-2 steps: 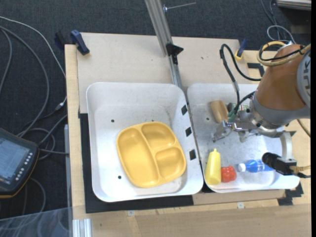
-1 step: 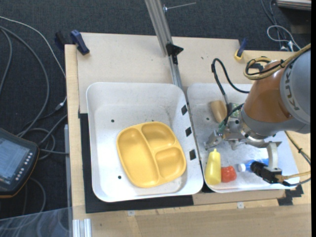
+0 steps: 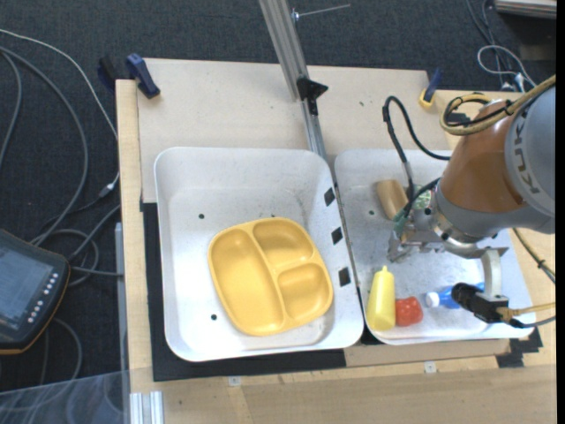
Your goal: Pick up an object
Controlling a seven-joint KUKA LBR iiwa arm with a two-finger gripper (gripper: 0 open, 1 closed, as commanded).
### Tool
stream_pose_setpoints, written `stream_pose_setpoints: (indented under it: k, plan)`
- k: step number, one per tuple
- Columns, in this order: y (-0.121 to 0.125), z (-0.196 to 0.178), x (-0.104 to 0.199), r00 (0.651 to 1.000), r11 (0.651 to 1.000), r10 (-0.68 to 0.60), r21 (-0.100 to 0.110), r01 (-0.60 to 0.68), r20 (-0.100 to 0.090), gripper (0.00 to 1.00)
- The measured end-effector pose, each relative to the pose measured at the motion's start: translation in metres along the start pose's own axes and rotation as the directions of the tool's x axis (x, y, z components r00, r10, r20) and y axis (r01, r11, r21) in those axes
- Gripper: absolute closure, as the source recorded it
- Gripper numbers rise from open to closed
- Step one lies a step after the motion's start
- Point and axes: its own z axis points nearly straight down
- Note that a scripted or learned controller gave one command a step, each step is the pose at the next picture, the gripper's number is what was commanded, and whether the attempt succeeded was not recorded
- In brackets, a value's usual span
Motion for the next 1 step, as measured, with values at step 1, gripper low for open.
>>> stream_pose_setpoints:
  k: [1]
  plan:
    - [0.0050,-0.0437,-0.0013,1.000,1.000,-0.001,-0.005,0.001,0.003,1.00]
